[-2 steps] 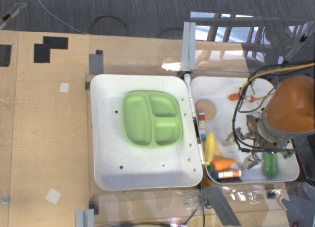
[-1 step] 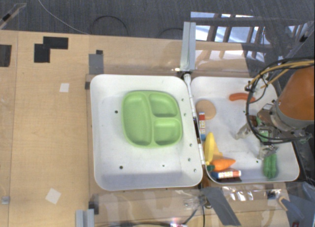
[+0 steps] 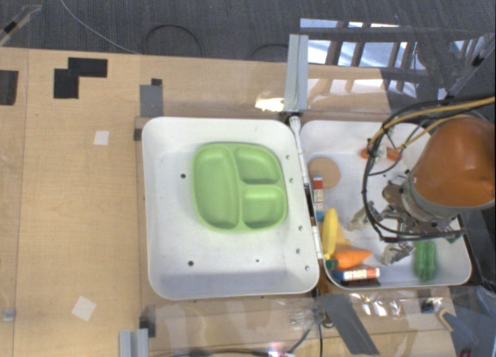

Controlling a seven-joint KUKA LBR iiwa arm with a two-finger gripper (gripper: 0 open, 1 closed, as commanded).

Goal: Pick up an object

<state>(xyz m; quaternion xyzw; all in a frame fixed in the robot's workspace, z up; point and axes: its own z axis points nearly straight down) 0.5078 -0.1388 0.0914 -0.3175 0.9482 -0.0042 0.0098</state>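
Brightness: we are seeing an evenly lit, fairly bright scene, with the white bins (image 3: 232, 278) reading almost pure white.
Light source: we are judging it to come from overhead, slightly from the far side.
Shadows: a soft shadow is lying along the near inside wall of the left bin and under the green tray (image 3: 239, 186).
Glare: bright reflections are showing on the surface (image 3: 70, 216) at the far bin edge and on the clear sheet at the near edge.
Sharpness: we are finding the centre reasonably crisp; the arm (image 3: 457, 166) is looking soft and slightly blurred.
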